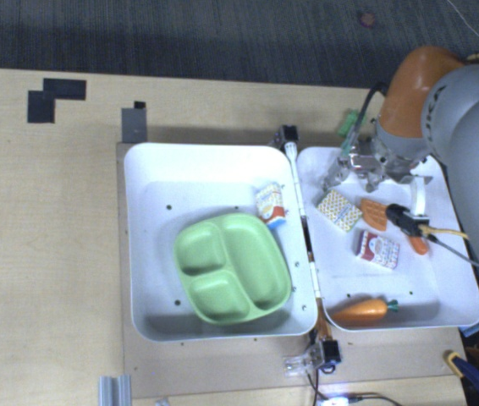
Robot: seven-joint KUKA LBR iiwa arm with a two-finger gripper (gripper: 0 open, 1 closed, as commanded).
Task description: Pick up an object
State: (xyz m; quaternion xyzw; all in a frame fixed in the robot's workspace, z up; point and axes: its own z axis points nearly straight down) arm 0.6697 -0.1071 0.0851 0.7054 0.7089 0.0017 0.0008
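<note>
Smooth green three-compartment tray (233, 267) lies in left white bin (156, 214).

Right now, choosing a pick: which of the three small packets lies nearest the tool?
The checkered packet, just below the tool; the red-and-white packet and the packet beside the green plate lie farther.

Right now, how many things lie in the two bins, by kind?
Green divided plate: 1
Printed packets: 3 (yellow-white packet, chequered packet, red-and-white packet)
Orange toy foods: 2 (carrot, ridged orange piece)
Total: 6
A small orange-red bit near the red-and-white packet is too hidden to count.
</note>
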